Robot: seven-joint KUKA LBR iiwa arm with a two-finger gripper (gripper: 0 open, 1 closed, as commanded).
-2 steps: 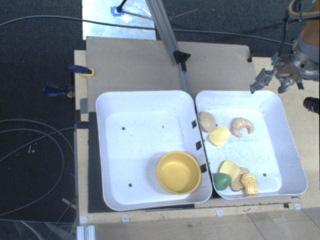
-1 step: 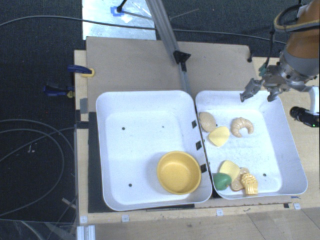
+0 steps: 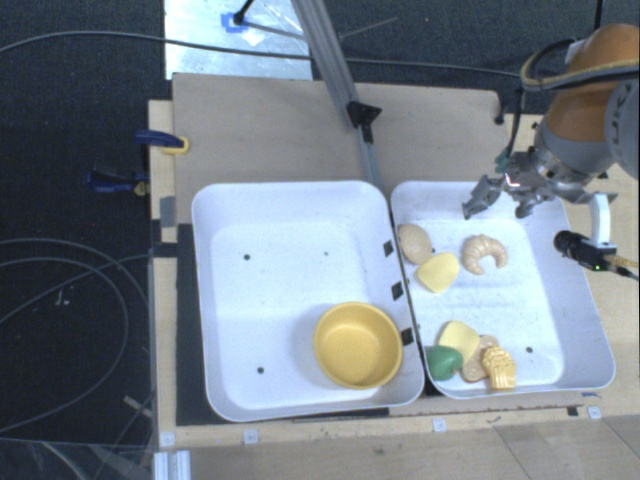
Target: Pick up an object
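Observation:
My gripper (image 3: 503,200) hangs over the back of the right bin (image 3: 570,298), fingers spread open with nothing between them. Just in front of it lies a tan croissant (image 3: 485,252). Left of that sit a beige egg-shaped piece (image 3: 414,239) and a pale yellow wedge (image 3: 438,272). Near the bin's front edge a green piece (image 3: 444,362), a yellow block (image 3: 459,338) and a corn-like yellow piece (image 3: 498,367) cluster together. A yellow bowl (image 3: 358,344) rests in the left bin (image 3: 270,268).
A grey pole (image 3: 330,48) slants from the top down to the bins' shared edge. A black cable connector (image 3: 585,250) hangs by the right bin's right rim. Blue and yellow clamps (image 3: 150,158) grip the bench's left edge.

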